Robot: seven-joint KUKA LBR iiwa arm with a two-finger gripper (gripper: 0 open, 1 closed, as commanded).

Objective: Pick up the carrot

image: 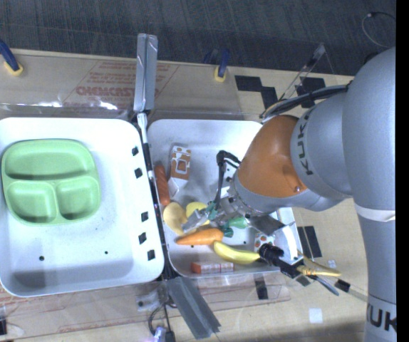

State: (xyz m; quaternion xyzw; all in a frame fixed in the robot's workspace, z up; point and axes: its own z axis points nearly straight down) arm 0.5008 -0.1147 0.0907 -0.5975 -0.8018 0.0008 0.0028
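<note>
Where the right bin gets crowded near its front, the carrot lies flat on the white floor. It is orange and long. Its long way runs almost left to right, with the thin tip pointing left toward the wall between the two bins and the fat end pointing right, a little higher.

A yellow banana lies just below and to the right of it, nearly touching its fat end. A yellow round fruit sits just above its thin end, and a smaller yellow-green thing sits next to that. A long reddish thing lies farther back along the wall. A small box stands near the back of the bin, and a thin red and white tube lies along the front edge.

The gripper hangs just above the carrot, close to its fat end, so the carrot lies below it and stretches off to the left. I cannot tell how the claw is set, because it is dark and mixed up with green bits around it. I think the claw has to come down over the carrot's middle and squeeze across its thin way, not along it. The banana is so close that it could get bumped or grabbed by mistake.

The left bin holds a green tray with three parts.
</note>
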